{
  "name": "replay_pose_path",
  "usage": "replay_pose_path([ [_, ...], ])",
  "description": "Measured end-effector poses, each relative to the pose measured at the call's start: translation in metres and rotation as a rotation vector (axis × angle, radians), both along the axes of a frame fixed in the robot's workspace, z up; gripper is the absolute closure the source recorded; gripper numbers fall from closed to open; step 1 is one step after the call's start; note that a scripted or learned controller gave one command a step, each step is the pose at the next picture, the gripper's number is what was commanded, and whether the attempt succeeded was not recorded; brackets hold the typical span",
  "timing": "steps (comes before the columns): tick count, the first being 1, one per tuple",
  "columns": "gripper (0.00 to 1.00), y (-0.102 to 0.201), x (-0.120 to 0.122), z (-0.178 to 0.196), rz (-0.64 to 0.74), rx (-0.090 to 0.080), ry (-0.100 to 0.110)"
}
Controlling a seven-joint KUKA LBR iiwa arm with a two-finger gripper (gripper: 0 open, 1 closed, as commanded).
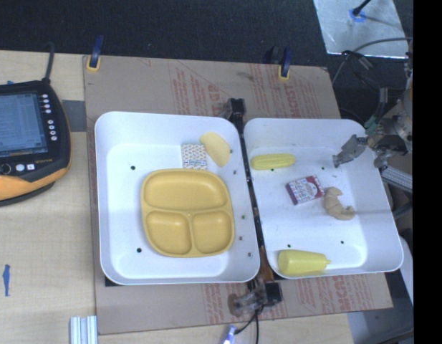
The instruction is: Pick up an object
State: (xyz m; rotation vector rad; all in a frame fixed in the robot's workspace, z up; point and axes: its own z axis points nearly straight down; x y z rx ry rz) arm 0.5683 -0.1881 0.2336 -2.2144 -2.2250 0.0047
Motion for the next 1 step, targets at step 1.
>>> replay_pose_path([
  [1,0.00,0.0602,0.0454,-0.0802,0.002,0.000,0.003],
])
